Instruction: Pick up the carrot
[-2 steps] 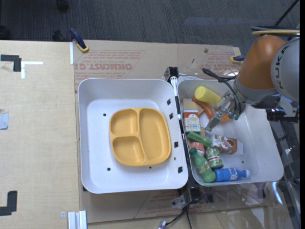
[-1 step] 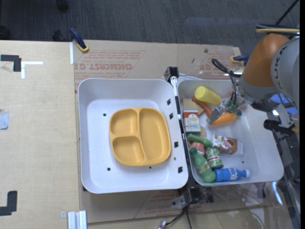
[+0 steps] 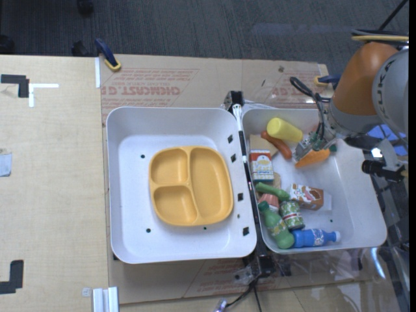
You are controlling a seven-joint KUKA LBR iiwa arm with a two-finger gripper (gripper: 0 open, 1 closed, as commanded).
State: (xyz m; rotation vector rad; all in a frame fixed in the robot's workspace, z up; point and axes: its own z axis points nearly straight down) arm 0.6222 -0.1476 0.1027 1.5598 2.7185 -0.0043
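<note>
The carrot (image 3: 316,156), an orange wedge with a small green top, is in the right bin (image 3: 354,213) near its upper middle. My gripper (image 3: 307,151) comes down from the right and sits at the carrot's left end. Its metal fingers (image 3: 303,149) are closed on that end, and the carrot sticks out to the right between them. The grey arm with its orange band (image 3: 364,77) hangs over the bin's upper right corner.
Close by on the left lie a yellow cylinder (image 3: 284,129) and a red-orange sausage (image 3: 278,145). Lower in the bin are a small carton (image 3: 262,166), green vegetables (image 3: 273,192), a can (image 3: 291,214) and a blue bottle (image 3: 315,238). The left bin (image 3: 130,226) holds a yellow divided plate (image 3: 191,185).
</note>
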